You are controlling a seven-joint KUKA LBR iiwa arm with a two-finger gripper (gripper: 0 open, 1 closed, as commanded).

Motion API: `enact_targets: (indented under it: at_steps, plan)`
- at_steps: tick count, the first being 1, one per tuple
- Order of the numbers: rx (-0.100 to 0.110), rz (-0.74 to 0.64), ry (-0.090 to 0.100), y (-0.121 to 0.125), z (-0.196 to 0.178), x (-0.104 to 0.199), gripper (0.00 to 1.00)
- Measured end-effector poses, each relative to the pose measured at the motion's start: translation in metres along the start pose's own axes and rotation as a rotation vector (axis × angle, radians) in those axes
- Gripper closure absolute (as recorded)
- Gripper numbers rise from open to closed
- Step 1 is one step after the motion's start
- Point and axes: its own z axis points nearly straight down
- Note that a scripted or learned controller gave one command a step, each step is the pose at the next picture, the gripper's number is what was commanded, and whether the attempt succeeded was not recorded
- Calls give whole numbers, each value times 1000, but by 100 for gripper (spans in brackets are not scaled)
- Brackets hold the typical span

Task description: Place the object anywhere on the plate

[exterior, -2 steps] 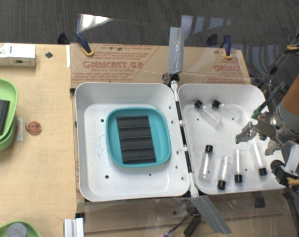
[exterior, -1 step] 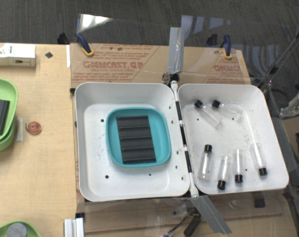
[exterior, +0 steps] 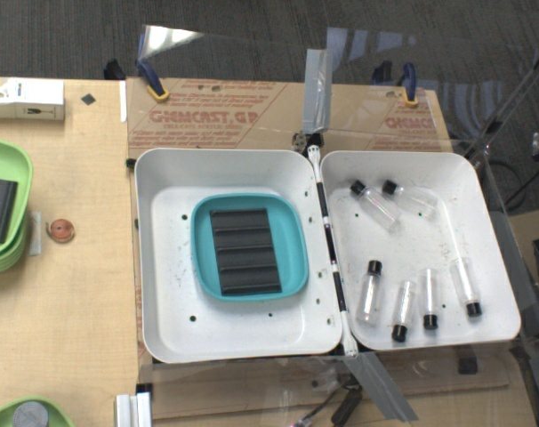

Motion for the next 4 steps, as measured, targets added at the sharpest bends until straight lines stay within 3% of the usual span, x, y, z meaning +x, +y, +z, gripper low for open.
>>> enact_targets:
  at_steps: [1, 2, 3, 4]
  plan:
    - [1, 151, 0, 57, 1, 19, 0]
    - [0, 21, 0, 117, 0, 48, 0]
    - [-1, 121, 1, 125, 0, 55, 0]
    - [0, 122, 1, 125, 0, 55, 0]
